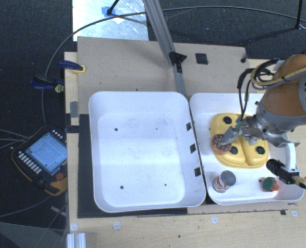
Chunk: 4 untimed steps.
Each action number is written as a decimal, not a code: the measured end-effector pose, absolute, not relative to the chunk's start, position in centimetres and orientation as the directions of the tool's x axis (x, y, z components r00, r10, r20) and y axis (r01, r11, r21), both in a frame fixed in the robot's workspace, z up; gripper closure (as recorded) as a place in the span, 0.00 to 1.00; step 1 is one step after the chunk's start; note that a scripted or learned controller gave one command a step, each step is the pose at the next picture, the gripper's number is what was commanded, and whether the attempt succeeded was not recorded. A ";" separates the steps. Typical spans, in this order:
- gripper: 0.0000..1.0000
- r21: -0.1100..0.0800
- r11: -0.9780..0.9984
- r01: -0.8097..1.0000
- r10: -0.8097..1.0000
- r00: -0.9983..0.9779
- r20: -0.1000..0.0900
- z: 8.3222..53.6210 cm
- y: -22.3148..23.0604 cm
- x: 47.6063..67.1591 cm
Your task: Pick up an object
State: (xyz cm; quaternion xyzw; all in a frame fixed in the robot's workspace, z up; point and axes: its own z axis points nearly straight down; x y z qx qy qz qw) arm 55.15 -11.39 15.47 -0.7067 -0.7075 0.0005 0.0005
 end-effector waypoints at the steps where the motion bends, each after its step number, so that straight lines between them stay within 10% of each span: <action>1: 0.00 0.002 0.002 1.000 1.000 -0.002 0.003 10.7 -12.2 54.9; 2: 0.00 0.016 0.005 1.000 1.000 -0.005 0.004 10.4 -11.9 55.4; 3: 1.00 0.029 0.008 1.000 1.000 -0.009 0.010 12.0 -11.6 56.0; 4: 1.00 0.008 0.005 1.000 1.000 -0.005 -0.002 18.2 -12.2 56.6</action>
